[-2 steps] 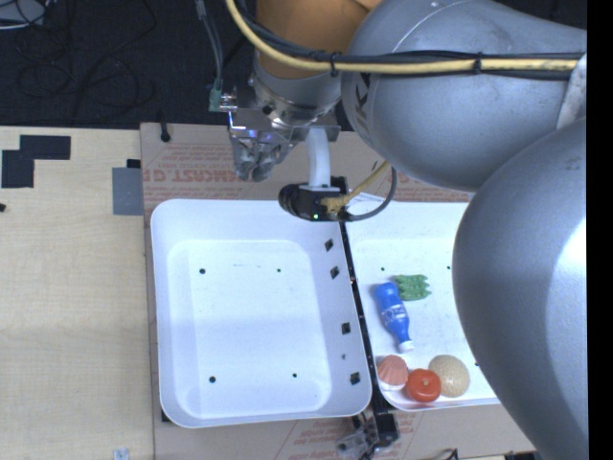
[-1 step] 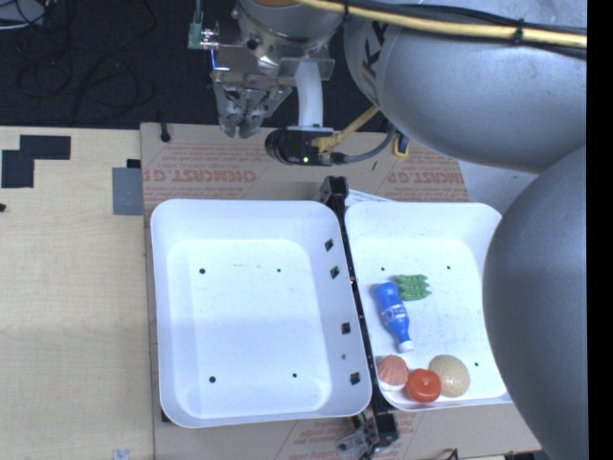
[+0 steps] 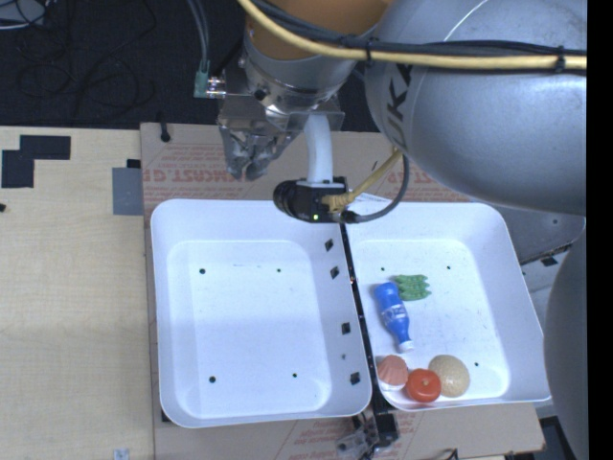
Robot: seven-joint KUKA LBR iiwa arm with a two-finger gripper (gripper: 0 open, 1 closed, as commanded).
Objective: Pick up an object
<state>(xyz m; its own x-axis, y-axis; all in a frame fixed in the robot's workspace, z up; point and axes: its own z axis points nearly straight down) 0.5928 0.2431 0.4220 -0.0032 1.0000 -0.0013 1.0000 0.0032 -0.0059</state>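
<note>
Camera view: the grey two-finger gripper [image 3: 251, 156] is held high beyond the bins' far rim; whether its fingers are open cannot be told. Well below and right, the blue plastic bottle [image 3: 392, 314] is left ungrasped in the right white bin [image 3: 493, 223].

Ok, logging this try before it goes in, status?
Claw up behind the left bin, nothing seen in it. Blue bottle, green piece and red ball lie untouched in the right bin. Nothing over them.
</note>
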